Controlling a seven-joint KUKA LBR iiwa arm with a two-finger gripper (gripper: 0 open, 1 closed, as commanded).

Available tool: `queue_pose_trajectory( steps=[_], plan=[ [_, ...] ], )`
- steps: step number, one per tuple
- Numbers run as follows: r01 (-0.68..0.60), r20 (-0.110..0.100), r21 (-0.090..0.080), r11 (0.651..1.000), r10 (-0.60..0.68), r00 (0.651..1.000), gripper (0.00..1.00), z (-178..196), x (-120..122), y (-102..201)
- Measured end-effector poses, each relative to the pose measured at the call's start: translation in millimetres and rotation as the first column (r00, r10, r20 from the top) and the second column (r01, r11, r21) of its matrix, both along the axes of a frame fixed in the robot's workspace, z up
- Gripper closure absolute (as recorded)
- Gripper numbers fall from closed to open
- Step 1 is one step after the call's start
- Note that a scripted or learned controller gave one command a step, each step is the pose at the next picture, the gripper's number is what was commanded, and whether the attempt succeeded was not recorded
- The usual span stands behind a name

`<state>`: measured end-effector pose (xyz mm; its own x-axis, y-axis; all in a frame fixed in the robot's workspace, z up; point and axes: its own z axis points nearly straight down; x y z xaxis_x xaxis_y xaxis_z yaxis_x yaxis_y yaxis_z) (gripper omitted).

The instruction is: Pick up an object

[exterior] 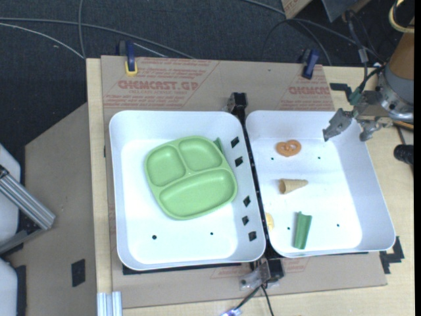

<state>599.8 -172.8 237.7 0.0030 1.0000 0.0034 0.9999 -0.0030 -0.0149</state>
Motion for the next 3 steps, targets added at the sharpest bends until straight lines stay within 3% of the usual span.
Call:
queue_pose_trajectory(
  steps=[1, 3],
  plan=[
    [-0.003, 0.014, -0.003, 1.000, 0.003, 1.000, 0.00, 8, 3, 0],
    [-0.004, 0.009, -0.002, 1.000, 0.004, 1.000, 0.00, -98, 8, 9]
  ],
)
